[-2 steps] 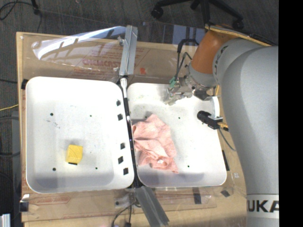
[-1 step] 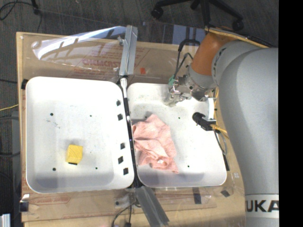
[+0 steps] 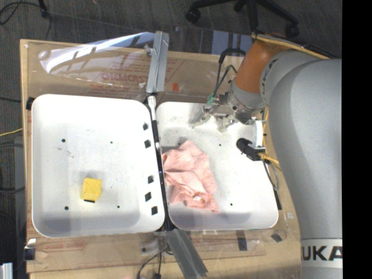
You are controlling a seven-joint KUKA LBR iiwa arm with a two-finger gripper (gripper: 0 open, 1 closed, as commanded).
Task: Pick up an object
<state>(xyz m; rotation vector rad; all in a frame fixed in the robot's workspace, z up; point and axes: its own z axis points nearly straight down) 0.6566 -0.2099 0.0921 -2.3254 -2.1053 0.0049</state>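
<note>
A crumpled pink cloth [image 3: 189, 176] lies in the right bin [image 3: 256, 208], against its left wall. A small yellow block [image 3: 92, 189] sits in the left bin [image 3: 70, 121], toward the front. My gripper [image 3: 210, 121] hangs over the back of the right bin, above and to the right of the cloth and apart from it. Its two fingers stand open with nothing between them.
A metal divider [image 3: 156, 156] runs between the two bins. The grey arm [image 3: 302, 144] covers the right bin's right edge. A clear plastic sheet [image 3: 99, 57] lies on the bench behind the bins.
</note>
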